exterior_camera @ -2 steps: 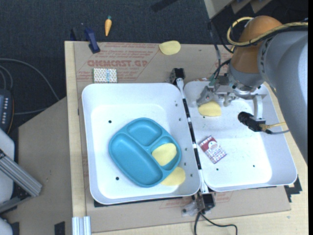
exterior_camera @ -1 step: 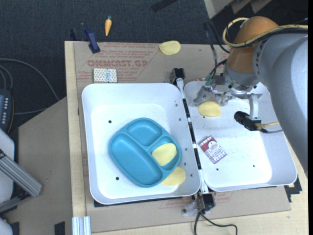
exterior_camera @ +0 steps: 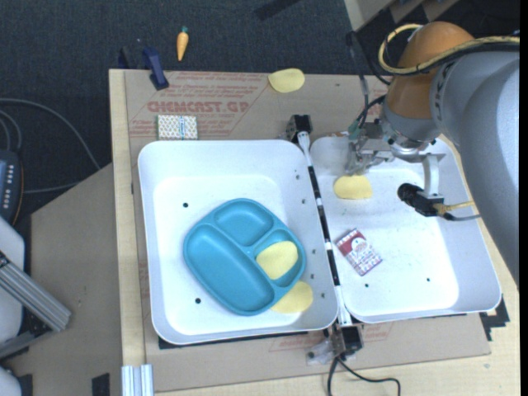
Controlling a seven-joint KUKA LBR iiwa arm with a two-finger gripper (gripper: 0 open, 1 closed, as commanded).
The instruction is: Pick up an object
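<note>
Overhead view of two white bins on the tabletop [exterior_camera: 206, 110]. The claw [exterior_camera: 360, 157] hangs low in the right bin [exterior_camera: 462, 291], at upper centre-right of the frame, directly above a pale yellow piece [exterior_camera: 353, 188] lying near the bin's upper left corner; whether the claw is released or clenched cannot be told. The step in hand appears to be the approach to this piece, which is not yet lifted. The next move calls for a short descent and closure around it. The centre divider [exterior_camera: 318, 209] and upper wall stand close by; open floor lies below, near the red-and-white packet [exterior_camera: 360, 251]. A blue tray [exterior_camera: 231, 258] occupies the left bin [exterior_camera: 165, 172].
</note>
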